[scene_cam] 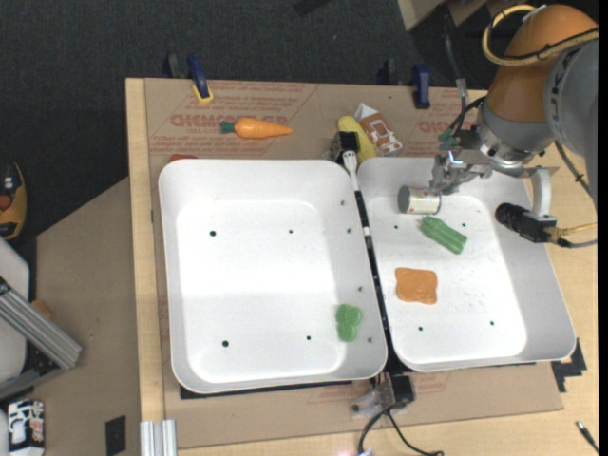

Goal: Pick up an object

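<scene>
In the right bin (532,293) lie a small grey cylinder (418,200) near the back left, a green pickle-shaped piece (444,235) just in front of it, and a flat orange piece (416,285) further forward. A small green lump (349,322) rests in the left bin (190,255), near its front right corner. My gripper (445,180) hangs over the back of the right bin, right beside the grey cylinder's right end; whether it touches the cylinder is unclear.
Behind the bins, on the cardboard base, lie a carrot (258,129), a yellow banana-like item (353,137) and a small printed box (382,133). Blue clamps (199,79) hold the board's back edge. A black cable fitting (521,220) overhangs the right bin's right side.
</scene>
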Robot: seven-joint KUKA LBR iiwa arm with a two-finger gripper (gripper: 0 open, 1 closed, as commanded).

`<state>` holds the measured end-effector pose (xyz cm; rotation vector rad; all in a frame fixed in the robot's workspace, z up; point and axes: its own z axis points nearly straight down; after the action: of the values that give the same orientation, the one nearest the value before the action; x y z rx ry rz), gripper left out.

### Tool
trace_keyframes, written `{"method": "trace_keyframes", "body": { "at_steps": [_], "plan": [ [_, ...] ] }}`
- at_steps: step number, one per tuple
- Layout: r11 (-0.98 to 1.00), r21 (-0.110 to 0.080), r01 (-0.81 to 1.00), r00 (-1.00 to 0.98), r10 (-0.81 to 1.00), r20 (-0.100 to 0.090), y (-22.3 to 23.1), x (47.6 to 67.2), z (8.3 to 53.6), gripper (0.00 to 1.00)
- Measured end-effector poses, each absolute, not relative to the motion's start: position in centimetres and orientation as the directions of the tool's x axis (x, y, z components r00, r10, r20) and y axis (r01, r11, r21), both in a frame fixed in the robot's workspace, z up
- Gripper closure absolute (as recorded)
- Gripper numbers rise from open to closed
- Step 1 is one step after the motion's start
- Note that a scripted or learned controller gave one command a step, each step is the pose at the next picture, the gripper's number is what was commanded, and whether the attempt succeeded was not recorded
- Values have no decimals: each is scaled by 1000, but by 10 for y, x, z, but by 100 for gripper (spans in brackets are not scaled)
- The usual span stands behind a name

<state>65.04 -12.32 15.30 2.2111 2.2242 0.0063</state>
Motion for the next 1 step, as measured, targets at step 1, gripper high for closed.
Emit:
{"method": "trace_keyframes", "body": {
  "at_steps": [1],
  "plan": [
    [6, 0, 1000, -6, 1000, 3, -68, 616, 187, 100]
  ]
}}
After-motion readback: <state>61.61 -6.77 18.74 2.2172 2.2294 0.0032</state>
